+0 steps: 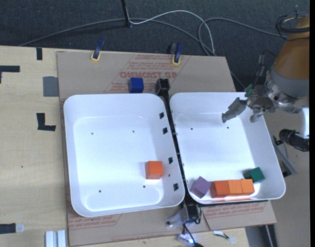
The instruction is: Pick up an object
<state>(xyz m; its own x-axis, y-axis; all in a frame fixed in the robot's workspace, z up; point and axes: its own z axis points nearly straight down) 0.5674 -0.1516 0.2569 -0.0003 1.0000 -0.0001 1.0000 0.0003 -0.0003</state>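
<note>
Pincer [239, 110], fingers apart and empty, hovers over the upper part of the right shallow white bin [260, 138]. Candidate objects, notably the free-standing small green block [256, 175], lie along the near wall; descending vertically avoids jostling the adjacent row of orange blocks [232, 188].

Bench [23, 153]: you see pale wood with black tape marks.
Cardboard sheet [142, 68]: lies under both bins, held by two clamps [97, 50] at its far edge.
Cables [162, 17]: trail across the dark floor [54, 9].

Orange cube [154, 170], left bin, lower right
</note>
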